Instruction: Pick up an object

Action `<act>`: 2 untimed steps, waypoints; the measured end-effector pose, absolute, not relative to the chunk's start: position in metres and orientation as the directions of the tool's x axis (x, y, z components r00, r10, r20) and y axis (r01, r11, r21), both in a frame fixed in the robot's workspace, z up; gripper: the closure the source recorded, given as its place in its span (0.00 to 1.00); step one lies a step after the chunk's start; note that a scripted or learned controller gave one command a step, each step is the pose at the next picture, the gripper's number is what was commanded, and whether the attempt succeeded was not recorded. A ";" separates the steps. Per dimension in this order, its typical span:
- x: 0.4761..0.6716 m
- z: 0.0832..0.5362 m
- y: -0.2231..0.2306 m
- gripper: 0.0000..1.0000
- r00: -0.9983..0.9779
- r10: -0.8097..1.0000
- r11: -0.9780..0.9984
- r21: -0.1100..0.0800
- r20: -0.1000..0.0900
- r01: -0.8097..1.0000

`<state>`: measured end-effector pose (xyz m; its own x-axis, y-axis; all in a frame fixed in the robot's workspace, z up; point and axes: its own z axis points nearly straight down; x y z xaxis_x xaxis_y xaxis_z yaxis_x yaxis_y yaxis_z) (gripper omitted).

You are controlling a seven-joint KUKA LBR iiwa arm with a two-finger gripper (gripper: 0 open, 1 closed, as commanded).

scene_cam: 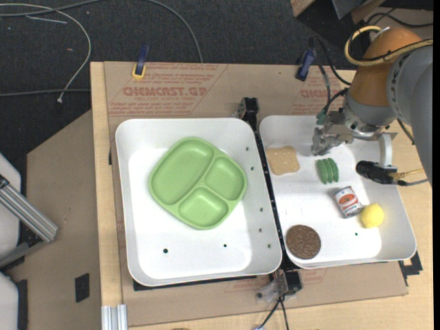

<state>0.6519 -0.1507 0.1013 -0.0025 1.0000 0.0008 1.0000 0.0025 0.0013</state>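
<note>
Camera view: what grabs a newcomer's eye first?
The green divided plate stands out, lying alone in the left bin. Next, the grey arm with its orange band reaches in from the right, its gripper hovering over the right bin just above the green ridged object. Around it lie a tan slice, a small red-labelled can, a yellow lemon-like fruit and a brown disc.

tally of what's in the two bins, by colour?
Green: 2 – divided plate, ridged green piece
Tan/brown: 2 – tan slice, brown round patty
Yellow: 1 – lemon
Red and white: 1 – small can
Total: 6
</note>
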 end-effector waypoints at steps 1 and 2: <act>0.645 0.155 -0.156 1.00 0.001 1.000 -0.001 0.006 -0.002 1.000; 0.654 0.215 -0.160 1.00 -0.001 1.000 0.001 0.006 -0.002 1.000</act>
<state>0.6542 -0.1596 0.2148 -0.0010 1.0000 -0.0017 1.0000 0.0010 0.0064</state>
